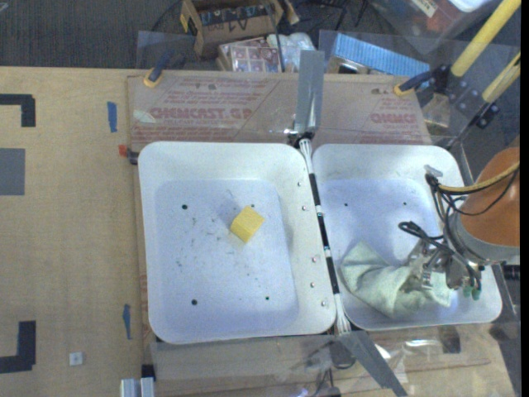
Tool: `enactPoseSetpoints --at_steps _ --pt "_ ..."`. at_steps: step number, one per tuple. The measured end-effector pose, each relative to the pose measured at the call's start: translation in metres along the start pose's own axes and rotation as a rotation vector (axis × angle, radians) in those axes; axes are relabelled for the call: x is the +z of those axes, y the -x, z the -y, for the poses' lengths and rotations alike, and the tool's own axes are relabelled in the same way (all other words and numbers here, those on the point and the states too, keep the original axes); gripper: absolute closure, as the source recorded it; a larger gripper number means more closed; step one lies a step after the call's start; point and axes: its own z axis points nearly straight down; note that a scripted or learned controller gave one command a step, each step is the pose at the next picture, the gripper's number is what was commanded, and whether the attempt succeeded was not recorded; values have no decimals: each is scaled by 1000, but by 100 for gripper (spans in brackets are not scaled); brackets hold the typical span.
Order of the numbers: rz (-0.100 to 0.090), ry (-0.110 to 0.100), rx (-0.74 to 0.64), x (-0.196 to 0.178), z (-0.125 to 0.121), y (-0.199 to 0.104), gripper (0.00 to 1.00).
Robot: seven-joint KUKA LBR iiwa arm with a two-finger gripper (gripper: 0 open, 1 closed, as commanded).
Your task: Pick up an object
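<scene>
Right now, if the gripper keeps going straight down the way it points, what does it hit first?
Most likely the crumpled pale cloth in the right bin; the gripper sits at its right edge. Depth is unclear, so it may be touching already.

One fixed camera looks down at a slant from above the bench (66, 222), with both white bins (157, 172) in the middle.

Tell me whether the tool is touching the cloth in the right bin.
Cannot tell. In the camera view the tool overlaps the crumpled cloth at its right edge, but cables and the slanted angle hide any contact or gap.
</scene>
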Motion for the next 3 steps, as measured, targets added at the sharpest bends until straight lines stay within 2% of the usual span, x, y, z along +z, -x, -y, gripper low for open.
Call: enactPoseSetpoints --at_steps 1,2,3 --pt "-4 2 -313 -116 6 1 100" --pt "-3 3 -666 -168 22 18 100" --pt "-3 6 -1174 -190 47 31 100"
